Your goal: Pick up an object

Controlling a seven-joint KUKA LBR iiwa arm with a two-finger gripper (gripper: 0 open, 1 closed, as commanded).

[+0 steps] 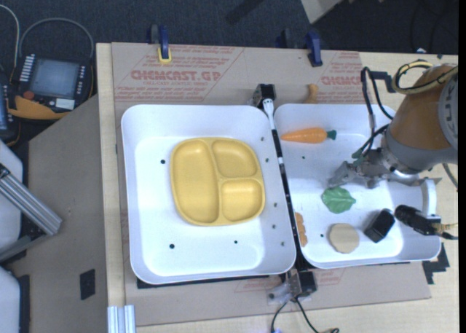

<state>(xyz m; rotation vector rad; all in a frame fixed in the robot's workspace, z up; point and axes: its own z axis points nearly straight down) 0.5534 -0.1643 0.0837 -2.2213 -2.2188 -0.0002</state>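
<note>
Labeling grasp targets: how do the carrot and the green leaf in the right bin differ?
The carrot is orange with a green tip; the leaf is all green. The carrot is long and slim, lying crosswise; the leaf is squat and rumpled. The carrot lies near the bin's far edge, apart from the claw; the leaf sits mid-bin, just below the claw. Both rest on the floor of the right bin.

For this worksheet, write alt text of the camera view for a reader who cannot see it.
A grey and orange robot arm's gripper hangs over the right white bin, above a green leaf-shaped toy, with a toy carrot, a tan disc and a black block nearby. The left bin holds a yellow divided plate.
</note>
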